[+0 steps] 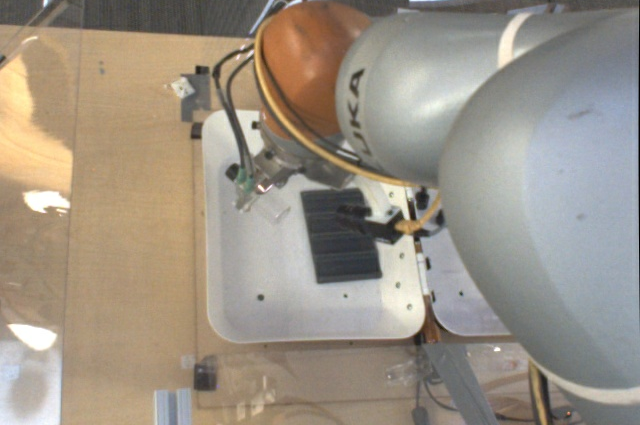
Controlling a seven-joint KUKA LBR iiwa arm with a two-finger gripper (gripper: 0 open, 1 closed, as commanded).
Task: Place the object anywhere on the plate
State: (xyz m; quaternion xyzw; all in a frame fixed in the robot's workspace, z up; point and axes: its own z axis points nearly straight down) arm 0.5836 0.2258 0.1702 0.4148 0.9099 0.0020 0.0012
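Note:
A dark grey ribbed rectangular plate lies flat in the middle of the left white bin. My gripper hangs over the bin's upper left part, to the left of the plate and apart from it. A small greenish bit shows at the gripper's left side; I cannot tell whether it is a held object or part of the tool. The grey arm with its orange band covers the bin's top and right side.
Only the lower left corner of the right bin shows beneath the arm. A small black block sits on the wooden bench below the left bin. A dark bracket stands at that bin's top left corner.

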